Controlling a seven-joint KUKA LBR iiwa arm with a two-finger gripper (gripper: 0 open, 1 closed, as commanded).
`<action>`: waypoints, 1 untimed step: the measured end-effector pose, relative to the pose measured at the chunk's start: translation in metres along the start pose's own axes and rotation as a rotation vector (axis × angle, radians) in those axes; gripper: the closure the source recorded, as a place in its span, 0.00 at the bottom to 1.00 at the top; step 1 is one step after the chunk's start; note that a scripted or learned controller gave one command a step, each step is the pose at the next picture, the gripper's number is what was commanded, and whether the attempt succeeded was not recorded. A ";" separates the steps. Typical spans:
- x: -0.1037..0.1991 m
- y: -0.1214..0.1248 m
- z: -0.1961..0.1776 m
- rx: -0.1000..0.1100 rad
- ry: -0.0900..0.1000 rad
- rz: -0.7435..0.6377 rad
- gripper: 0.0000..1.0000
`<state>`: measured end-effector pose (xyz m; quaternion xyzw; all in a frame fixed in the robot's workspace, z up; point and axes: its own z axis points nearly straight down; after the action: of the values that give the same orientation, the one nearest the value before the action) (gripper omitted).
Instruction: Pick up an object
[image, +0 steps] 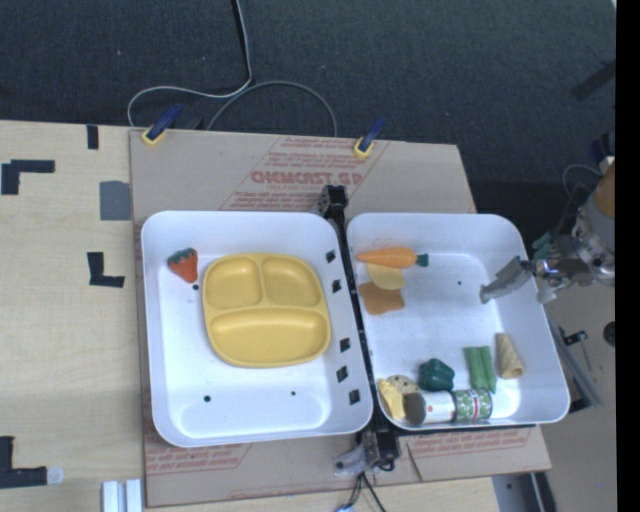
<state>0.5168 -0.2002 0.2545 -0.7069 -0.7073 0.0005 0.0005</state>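
Observation:
The right bin holds several toy foods. An orange carrot lies at its far left, with a brown slice just below it. Along the near edge lie a dark green lump, a green stick, a tan roll and a labelled can on its side. My gripper hangs over the right bin's right side, above bare floor. It looks open, with nothing between its fingers. It stands apart from every object.
The left bin carries a yellow divided plate and a small strawberry at its far left corner. A black divider runs between the bins. Cardboard lies under both, with cables behind.

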 end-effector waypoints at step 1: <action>-0.019 -0.038 0.132 0.013 0.005 0.003 0.00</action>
<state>0.4789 -0.2188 0.1224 -0.7081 -0.7061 0.0035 0.0068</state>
